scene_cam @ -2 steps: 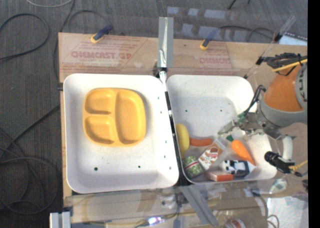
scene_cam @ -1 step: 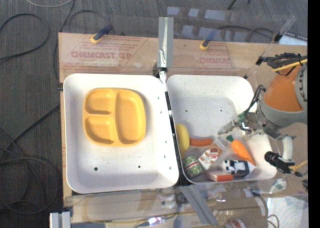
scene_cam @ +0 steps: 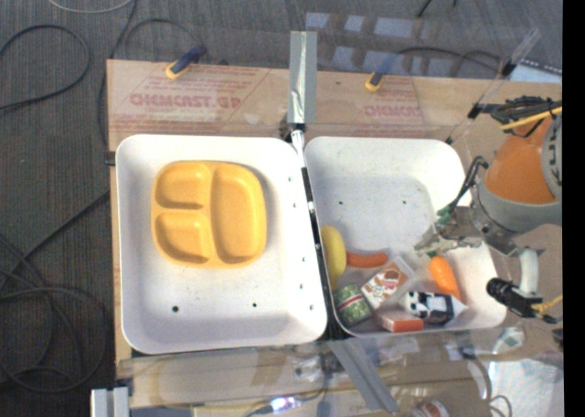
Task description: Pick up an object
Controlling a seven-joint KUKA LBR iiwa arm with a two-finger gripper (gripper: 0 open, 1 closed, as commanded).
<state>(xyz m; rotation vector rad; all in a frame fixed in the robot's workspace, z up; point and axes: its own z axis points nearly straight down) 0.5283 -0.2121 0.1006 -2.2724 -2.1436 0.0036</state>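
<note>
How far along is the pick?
Done: nothing lifted; the banana, carrot and small boxes lie in the right bin. In hand: the gripper sits low over that bin's right side, beside the carrot. Left: grasp and lift. The yellow tray sits in the left bin.

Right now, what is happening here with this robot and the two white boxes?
A grey and orange robot arm reaches in from the right over the right bin. Its claw hangs low near that bin's right side, just above an orange carrot, with nothing visibly between its fingers. The small items lie crowded at the near end of this bin: a yellow fruit, a red sausage, a small carton and others. The left bin holds a yellow divided tray.
</note>
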